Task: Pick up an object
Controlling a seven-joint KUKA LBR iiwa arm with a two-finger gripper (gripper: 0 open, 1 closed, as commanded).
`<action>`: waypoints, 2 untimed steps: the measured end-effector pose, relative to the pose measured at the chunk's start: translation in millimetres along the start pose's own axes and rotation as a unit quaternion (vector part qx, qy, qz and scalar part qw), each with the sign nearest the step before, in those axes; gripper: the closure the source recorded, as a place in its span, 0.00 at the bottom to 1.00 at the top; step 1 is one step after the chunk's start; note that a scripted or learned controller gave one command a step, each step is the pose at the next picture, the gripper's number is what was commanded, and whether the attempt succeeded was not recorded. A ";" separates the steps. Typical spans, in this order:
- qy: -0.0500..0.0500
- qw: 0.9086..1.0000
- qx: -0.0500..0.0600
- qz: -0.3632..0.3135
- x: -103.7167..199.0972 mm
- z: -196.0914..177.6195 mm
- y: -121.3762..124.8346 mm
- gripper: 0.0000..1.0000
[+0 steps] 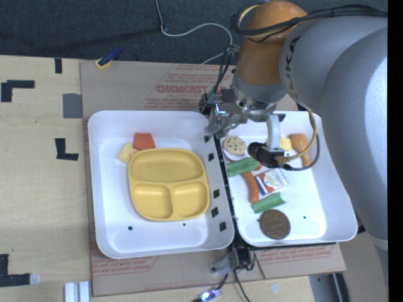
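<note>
My gripper (217, 123) hangs over the far end of the wall between the two bins, just left of a round speckled cookie (234, 145) in the right bin (327, 216). Nothing shows in its grasp. Below the cookie lie a green strip (242, 167), an orange sausage (253, 186), a white packet (274, 180), a second green piece (267, 201) and a brown round patty (275, 224). An orange and yellow item (296, 143) rests at the far right of that bin, partly behind the arm.
In the left bin (104, 187) sits a yellow divided plate (169, 184), with a red-orange block (143, 141) and a pale yellow block (126, 152) behind it. The big grey arm (340, 74) covers the right bin's far corner.
</note>
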State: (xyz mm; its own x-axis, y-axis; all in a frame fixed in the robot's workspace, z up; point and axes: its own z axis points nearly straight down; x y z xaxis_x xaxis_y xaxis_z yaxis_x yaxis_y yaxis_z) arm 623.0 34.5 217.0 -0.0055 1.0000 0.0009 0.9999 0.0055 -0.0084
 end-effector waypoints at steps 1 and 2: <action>-0.001 1.000 0.000 0.000 36.7 3.8 -21.7 1.00; -0.001 1.000 -0.001 0.001 38.9 -1.3 -3.9 1.00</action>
